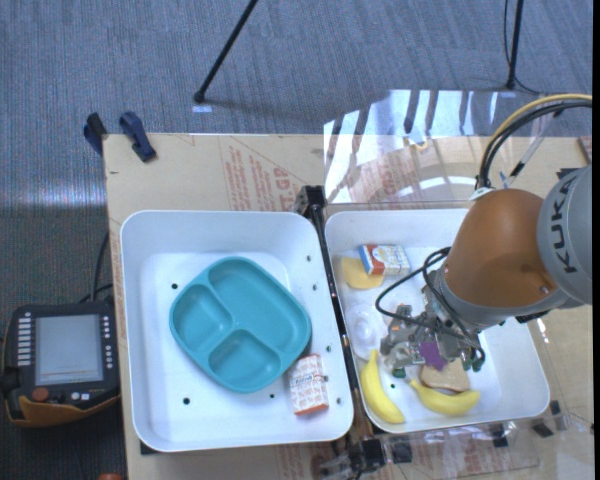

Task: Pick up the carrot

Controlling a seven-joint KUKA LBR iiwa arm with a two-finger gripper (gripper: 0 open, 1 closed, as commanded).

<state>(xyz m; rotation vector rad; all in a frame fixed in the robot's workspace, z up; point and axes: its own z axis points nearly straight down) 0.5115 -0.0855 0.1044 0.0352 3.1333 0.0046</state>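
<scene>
Nearest me, in the right bin [535,393], a banana [380,393] lies at 7 o'clock and a second banana [448,401] at 6 o'clock, with a tan slice [448,377] resting on the second one. The gripper [430,353] hangs low just above them, beside a purple piece [434,352]. Whether the claw is spread or pressed together I cannot tell, and I cannot tell which of the things crowded under it is the carrot.

In the left bin [145,268] a small carton [307,385] sits at 5 o'clock, just beside a teal plate [240,323] in the middle.

Farther back in the right bin, a yellow piece [358,273] and an orange carton [385,260] lie at 11 o'clock. The arm's orange band [495,253] looms over the bin's middle.

A pendant [65,358] lies on the floor at the bench's 9 o'clock.
</scene>
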